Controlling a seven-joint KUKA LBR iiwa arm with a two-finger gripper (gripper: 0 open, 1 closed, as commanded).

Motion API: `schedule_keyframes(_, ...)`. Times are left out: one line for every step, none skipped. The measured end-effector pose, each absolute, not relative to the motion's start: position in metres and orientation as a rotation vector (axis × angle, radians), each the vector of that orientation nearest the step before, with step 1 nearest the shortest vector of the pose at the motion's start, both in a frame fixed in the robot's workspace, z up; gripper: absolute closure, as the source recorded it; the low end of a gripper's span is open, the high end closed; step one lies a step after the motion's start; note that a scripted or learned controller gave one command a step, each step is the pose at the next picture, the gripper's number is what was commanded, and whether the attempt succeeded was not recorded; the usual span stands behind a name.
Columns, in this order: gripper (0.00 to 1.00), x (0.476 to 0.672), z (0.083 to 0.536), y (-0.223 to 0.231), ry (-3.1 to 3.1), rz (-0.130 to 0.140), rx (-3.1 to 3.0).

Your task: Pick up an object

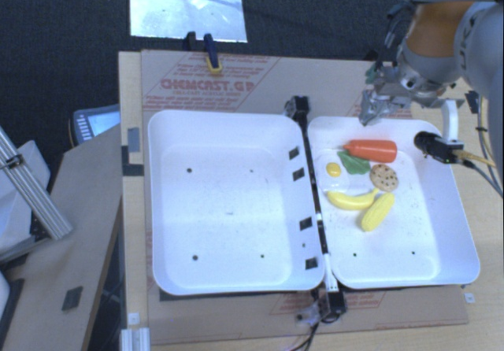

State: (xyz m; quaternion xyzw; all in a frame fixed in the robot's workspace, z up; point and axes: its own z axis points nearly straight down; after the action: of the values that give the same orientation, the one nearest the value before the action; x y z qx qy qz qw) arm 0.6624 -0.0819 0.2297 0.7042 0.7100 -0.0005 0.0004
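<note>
Arm: the grey arm with its orange band sits in the upper right of the frame, wrist pointing down toward the far edge of the right bin (453, 208).
Tool: the tool (372, 113) hangs just above the upper left corner of the right bin, beyond the cluster of toys; whether it is open or closed cannot be told from this angle, and nothing is seen held in it.
Objects to pick: all lie in the upper middle part of the right bin, close together. The carrot (372, 149) is nearest the tool, lying across the frame with its green top (353, 163) toward the left. A brown cookie (383, 177) sits just below it, a small egg piece (334, 170) to the left, then the banana (350, 200) and an ear of corn (376, 212) lower still, the two touching or nearly so.
Left bin: the left bin (169, 137) carries no toys.
Counter: the counter (260, 78) bears both bins side by side on a sheet of printed cardboard.
Progress: early, by my reading. No object is lifted; every toy rests on the bin floor.
Left to do: lower onto a toy, probably the carrot as the closest, close on it and raise it clear.
</note>
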Motion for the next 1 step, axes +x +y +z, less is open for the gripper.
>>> schedule_keyframes(1.0, 0.6184, 0.3894, -0.0298, 2.226, 0.015, 2.206)
